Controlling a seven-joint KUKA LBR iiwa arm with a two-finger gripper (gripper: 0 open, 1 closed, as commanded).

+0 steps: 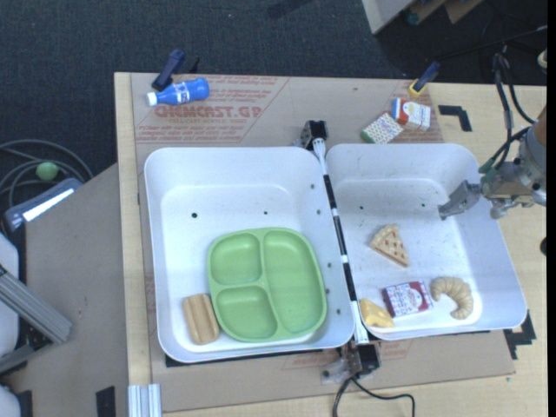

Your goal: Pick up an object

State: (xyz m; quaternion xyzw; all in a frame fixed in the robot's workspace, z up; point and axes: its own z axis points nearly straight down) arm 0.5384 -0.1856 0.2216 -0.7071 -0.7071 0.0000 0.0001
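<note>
Gripper (458,201) hung at the right bin's (417,159) far right edge, nothing visibly held; couldn't tell open/shut, too small & partly hidden. Candidates lay well below it in the same bin: pizza slice (390,245) mid-floor, croissant (455,295), red carton (406,300) & yellow piece (374,314) bunched near the front wall.

Risks, as judged: carton and yellow piece touched, so a grab there could pinch both or nudge one off; croissant's curve could roll out; flat slice could slide on slick plastic.

Left bin (174,181) held green tray (265,283) and a bread piece (201,318). Bench (261,102) was cardboard-topped w/ a blue bottle (178,92); dark carpet (87,24) beyond.
</note>
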